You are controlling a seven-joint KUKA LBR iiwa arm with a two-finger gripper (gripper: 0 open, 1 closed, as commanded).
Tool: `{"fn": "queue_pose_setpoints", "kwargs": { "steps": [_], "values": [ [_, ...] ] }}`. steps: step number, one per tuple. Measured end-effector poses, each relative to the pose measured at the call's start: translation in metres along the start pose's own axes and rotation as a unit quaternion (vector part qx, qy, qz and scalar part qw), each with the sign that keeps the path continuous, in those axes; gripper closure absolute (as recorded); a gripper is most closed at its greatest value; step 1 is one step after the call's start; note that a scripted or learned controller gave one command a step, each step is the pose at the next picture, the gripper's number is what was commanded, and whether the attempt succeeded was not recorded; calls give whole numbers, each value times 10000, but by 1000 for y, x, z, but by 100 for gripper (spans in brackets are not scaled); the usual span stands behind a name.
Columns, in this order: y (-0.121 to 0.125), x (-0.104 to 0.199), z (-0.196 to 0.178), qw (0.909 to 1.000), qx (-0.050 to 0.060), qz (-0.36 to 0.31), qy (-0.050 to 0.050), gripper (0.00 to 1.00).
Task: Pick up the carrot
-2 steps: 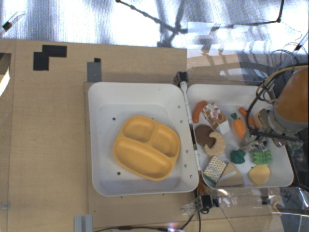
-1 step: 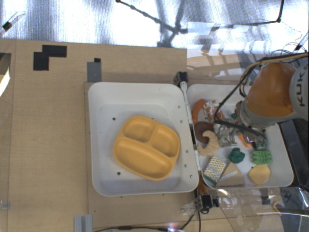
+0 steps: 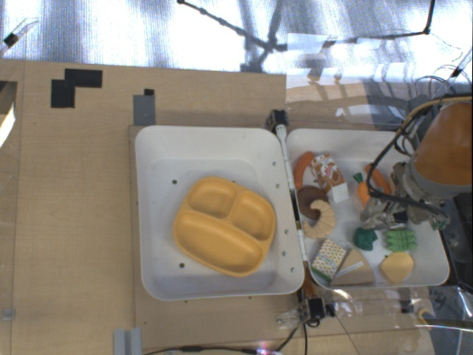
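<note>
Carrot (image 3: 364,186) lies in the right bin (image 3: 436,276), near its middle, orange w/ a green top, partly hidden under the arm. Gripper (image 3: 378,218) hangs just below the carrot in the view, above the bin floor; metal fingers (image 3: 373,217) sit beside the carrot's lower end, nothing seen pinched btwn them. Can't tell if they're spread or pressed together – too small and cluttered.

Rel. to the carrot: dark green toy (image 3: 363,238) and light green ridged piece (image 3: 400,239) lie just beyond the gripper, yellow piece (image 3: 397,267) past those. Donut (image 3: 316,211) lies toward the left bin (image 3: 148,198). That bin holds 1 yellow tray (image 3: 224,225) w/ 3 compartments, well apart from the carrot.
</note>
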State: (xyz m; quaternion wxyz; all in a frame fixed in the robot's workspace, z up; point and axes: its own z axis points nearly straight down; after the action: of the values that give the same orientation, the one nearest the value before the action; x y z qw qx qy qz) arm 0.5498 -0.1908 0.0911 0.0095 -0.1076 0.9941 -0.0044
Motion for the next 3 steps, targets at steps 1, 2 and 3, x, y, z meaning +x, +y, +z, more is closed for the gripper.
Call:
{"fn": "queue_pose_setpoints", "kwargs": {
  "steps": [1, 2, 3],
  "values": [
    [14, -45, 2, 9911, -26, 1330, -2, 0],
    [-16, 7, 1, 9909, -9, 1345, 20, 0],
    [-27, -65, 4, 9026, -16, 4304, 40, 0]
  ]
}}
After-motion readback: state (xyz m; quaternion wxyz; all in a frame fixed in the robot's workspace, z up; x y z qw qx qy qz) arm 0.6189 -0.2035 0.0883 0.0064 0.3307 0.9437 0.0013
